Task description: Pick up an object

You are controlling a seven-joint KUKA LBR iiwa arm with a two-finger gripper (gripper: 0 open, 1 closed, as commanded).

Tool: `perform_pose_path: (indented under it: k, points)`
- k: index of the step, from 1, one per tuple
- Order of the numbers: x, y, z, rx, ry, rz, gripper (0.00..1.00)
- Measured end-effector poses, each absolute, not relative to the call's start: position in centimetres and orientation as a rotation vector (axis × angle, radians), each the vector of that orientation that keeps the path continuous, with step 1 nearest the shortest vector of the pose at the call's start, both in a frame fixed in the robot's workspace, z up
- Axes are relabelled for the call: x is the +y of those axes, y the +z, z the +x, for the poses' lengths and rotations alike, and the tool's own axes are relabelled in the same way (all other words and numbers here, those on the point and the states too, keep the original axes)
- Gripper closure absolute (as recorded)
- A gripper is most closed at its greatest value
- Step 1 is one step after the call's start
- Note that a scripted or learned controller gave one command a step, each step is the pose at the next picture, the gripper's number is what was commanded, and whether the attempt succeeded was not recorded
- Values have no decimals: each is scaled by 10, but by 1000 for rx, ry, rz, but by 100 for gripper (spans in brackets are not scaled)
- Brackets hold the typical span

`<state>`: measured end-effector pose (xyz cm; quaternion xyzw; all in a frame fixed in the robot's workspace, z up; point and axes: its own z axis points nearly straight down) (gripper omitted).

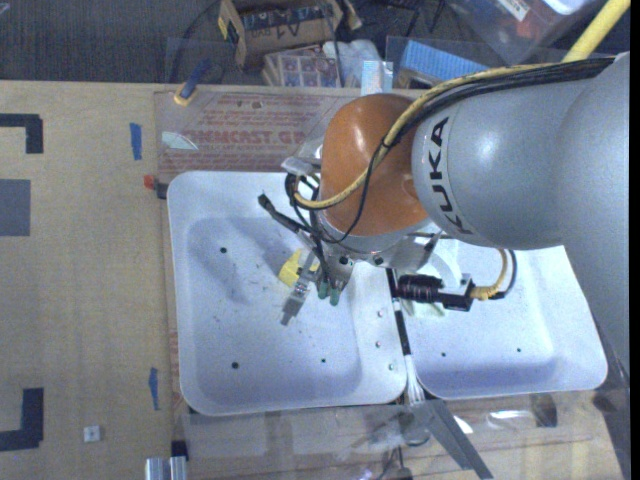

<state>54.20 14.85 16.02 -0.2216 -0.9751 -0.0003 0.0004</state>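
Note:
My gripper (327, 286) hangs low over the middle of the left white bin (220, 368), below the orange band of the arm (370, 173). A small yellow object (292, 267) lies on the bin floor just left of the gripper tip, touching or nearly touching it. A thin grey piece (291, 310) lies slanted just below the yellow object. The arm's wrist hides whatever lies under it, and I cannot see anything held.
The right white bin (520, 363) adjoins the left one; a pale object (432, 309) peeks out near its left wall under a black fitting (432, 289) on the arm. Cardboard and boxes (280, 18) stand behind the bins. Wooden bench top (80, 268) extends to the left.

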Motion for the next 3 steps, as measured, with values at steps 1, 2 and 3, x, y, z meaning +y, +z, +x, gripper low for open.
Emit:
perform_pose_path:
  k: [1,2,3]
  points:
    - [222,125,521,-3021,0,-856,0]
    - [225,91,556,-2821,-10,-1389,0]
    - [224,103,559,-2822,-23,-1400,100]
